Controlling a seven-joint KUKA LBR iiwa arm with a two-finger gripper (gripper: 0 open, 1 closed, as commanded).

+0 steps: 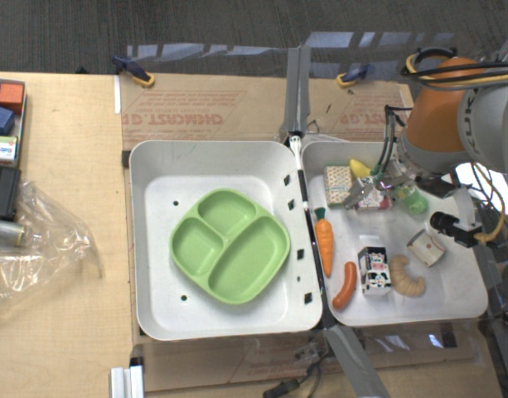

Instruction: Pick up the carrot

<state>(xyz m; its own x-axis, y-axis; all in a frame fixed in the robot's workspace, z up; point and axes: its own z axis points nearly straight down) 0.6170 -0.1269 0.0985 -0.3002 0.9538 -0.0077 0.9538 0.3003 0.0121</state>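
Presently, the carrot (323,240) is seen lying in the right bin (469,305) against its left wall, green top pointing far, with a red sausage (345,285) just near-right of it. The gripper (371,192) is positioned at the bin's far side above small items, well apart from the carrot; whether its fingers are spread cannot be told. A green divided plate (229,245) is held in the left bin (154,305).

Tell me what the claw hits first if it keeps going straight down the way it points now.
Probably the small pink-and-white packet lying right under the claw in the right white bin; depth is hard to judge from above. The orange carrot with a green top lies off to the view's left, out of that line.
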